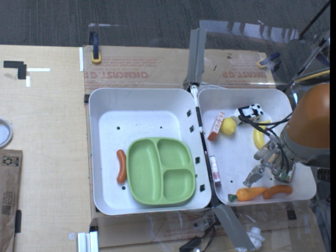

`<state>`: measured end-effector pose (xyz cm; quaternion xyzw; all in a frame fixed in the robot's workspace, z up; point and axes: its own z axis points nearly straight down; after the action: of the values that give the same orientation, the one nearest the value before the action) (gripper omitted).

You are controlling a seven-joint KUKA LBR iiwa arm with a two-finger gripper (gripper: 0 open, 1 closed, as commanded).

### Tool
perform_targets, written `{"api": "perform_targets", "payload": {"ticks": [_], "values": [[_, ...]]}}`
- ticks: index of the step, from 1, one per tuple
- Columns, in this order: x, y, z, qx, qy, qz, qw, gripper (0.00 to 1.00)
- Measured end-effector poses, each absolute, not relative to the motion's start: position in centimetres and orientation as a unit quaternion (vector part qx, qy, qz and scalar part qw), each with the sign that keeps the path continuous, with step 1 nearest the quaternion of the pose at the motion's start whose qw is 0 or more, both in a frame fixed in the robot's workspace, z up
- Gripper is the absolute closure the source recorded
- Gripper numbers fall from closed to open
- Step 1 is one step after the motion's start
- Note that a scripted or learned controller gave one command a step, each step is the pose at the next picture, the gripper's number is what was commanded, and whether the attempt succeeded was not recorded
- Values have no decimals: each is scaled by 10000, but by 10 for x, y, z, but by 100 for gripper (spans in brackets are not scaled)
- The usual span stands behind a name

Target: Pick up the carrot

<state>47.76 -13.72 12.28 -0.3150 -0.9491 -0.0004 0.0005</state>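
Nearest, we found the carrot (249,193) lying flat along the near wall of the right bin (237,94), with a similar orange piece (276,191) just to its right. The gripper (261,171) hovered just above and beyond the carrot, not touching it; whether its fingers stood apart or together we could not tell. We judged that a sound pick would need the fingers set across the carrot's narrow width, clear of the bin wall and of the neighbouring orange piece. Further back lay a lemon (228,126) and a banana (259,138), the latter partly covered by the arm. In the left bin (140,95) sat a green plate (159,170) and a sausage (121,166). Cabling obscured the wrist detail.
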Motion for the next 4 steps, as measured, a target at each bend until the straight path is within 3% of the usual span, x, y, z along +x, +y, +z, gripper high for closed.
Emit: {"api": "perform_targets", "payload": {"ticks": [1,2,3,4], "values": [[486,-99,99,-1015,-9947,7,-149,0],[484,-99,106,-1038,-9945,-6,-103,100],[535,-173,110,-2041,-9789,-2,-20,100],[532,-93,92,-1338,-9910,-5,-4,100]]}}
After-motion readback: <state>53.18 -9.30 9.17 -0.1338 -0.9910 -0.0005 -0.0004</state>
